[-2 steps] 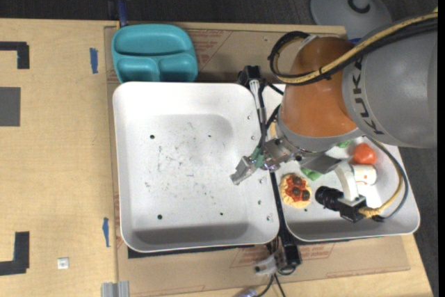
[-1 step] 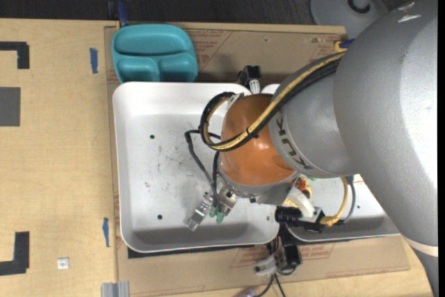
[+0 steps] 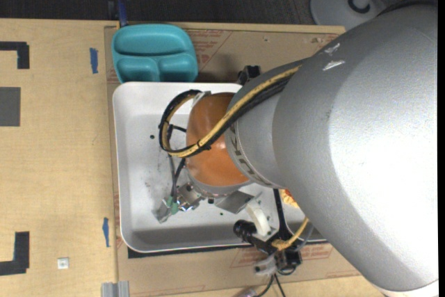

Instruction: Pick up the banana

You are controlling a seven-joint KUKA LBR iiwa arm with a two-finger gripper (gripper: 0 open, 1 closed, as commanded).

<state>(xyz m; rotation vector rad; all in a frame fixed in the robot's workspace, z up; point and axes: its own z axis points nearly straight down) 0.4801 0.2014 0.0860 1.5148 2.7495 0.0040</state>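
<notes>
My arm comes in from the right and covers most of the white bin (image 3: 135,149). Its orange band (image 3: 212,142) hangs over the middle of the bin. Below the band, the gripper (image 3: 172,205) pokes out low over the bin's front left floor, with something small and greenish at its tip that I cannot identify. The arm hides the bin's right half and whatever lies there. A small yellow-orange patch (image 3: 290,201) peeks out beside the arm at the bin's front right; what it is cannot be told.
A teal divided tray (image 3: 154,52) stands just behind the bin's far rim. Black and yellow cables (image 3: 174,129) loop off the wrist over the bin's left part. Brown board (image 3: 55,149) stretches to the left.
</notes>
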